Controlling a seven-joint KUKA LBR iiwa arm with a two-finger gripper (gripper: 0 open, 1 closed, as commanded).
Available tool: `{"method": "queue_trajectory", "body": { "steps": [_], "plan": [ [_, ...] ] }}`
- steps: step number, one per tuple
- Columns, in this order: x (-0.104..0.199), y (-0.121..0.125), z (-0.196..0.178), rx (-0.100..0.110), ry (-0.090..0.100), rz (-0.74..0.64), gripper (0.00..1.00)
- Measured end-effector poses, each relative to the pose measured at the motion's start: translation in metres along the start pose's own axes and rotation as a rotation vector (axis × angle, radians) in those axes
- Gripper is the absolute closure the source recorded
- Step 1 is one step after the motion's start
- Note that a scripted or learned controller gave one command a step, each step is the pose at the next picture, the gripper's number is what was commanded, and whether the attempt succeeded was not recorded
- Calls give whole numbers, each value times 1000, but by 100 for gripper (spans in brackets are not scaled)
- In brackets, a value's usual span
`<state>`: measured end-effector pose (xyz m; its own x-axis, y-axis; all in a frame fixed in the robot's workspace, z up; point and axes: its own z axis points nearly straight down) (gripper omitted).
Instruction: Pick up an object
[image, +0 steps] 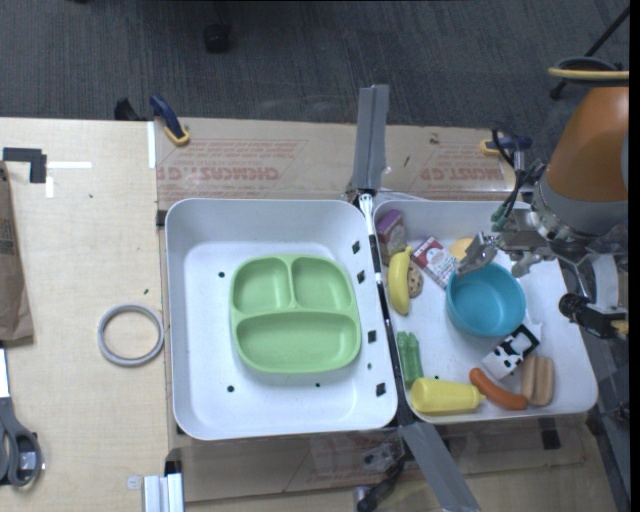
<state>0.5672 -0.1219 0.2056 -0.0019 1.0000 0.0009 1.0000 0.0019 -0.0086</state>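
**Ana:** Over the right-hand shallow white plastic bin (570, 330), why is everything crowded together while the left-hand white bin (190, 330) has one thing in it?

**Ben:** My guess is the right bin is the stock to pick from. It has the round blue plastic bowl (487, 303) in the middle, a yellow toy banana (400, 282) at its left wall, a small red-and-white packet (433, 262) behind the bowl, a green ridged piece (408, 357) and a yellow block (444, 397) at the near left, then an orange-red toy sausage (498, 391), a tan hot-dog bun (539, 379) and a black-and-white cow-patterned toy (513, 349) near the front. The left bin carries just the pale green three-section plate (295, 313), lying flat.

**Ana:** And the grey two-finger gripper (478, 256)?

**Ben:** It hangs at the far rim of the bowl, close beside the packet; the arm's orange band (590, 140) sits above on the right. I see nothing between its fingers, and I cannot tell how far apart they stand, nor whether they touch the bowl

**Ana:** So nothing is lifted?

**Ben:** As I judge it, no; every object lies in its bin
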Motion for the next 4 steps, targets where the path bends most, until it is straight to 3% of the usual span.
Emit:
{"method": "queue_trajectory", "body": {
  "steps": [1, 2, 3, 4],
  "plan": [
    [13, 29, 117, -4, -1, -106, 0],
    [-35, 81, 117, -2, -1, -278, 0],
    [-32, 80, 109, 11, 12, -278, 100],
    [51, 74, 14, -6, -3, -478, 100]
  ]
}}
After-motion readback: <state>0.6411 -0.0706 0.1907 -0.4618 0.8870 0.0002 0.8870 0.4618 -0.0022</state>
